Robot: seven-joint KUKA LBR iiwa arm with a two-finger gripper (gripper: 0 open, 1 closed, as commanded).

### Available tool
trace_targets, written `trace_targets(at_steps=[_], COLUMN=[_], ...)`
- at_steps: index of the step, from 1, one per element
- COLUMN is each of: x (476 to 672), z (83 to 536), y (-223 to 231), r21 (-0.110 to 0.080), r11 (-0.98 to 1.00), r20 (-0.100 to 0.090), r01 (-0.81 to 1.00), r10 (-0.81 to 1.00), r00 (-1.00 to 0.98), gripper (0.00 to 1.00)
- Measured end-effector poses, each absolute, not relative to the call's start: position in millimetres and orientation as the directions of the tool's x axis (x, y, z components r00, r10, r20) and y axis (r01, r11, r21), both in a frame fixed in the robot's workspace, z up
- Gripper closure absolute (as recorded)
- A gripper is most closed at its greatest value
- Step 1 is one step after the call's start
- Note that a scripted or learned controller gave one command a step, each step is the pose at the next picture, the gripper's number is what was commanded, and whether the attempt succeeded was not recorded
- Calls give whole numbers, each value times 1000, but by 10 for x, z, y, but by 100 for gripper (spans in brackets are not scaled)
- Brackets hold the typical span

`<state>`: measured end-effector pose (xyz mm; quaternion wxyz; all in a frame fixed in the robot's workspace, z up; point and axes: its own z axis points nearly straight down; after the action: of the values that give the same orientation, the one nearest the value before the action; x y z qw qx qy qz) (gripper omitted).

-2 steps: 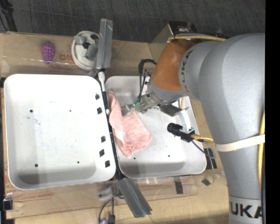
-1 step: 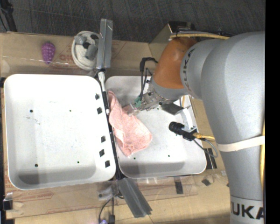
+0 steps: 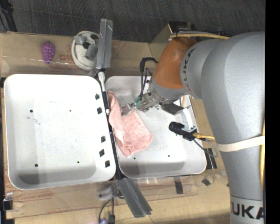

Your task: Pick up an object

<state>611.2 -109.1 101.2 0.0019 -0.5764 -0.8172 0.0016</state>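
A pink cloth lies crumpled against the left wall of the right bin, running from the divider down toward the bin's middle. My gripper reaches in from the right, low over the bin. Its tip sits at the cloth's upper right edge. I cannot make out whether it touches the cloth. The grey arm with its orange band covers the bin's back right corner.
The left bin stands beside the right one across a divider with black clips. Behind the bins lie a purple grape toy, a white coil and a grey bar. A black plug with cable hangs over the right bin.
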Motion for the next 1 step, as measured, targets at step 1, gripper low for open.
trace_targets(at_steps=[1], x=[6369], z=[928], y=[-1011], r21=[0], r11=[353], r20=[-1], r01=[936], r10=[936], r00=[-353], gripper=[0])
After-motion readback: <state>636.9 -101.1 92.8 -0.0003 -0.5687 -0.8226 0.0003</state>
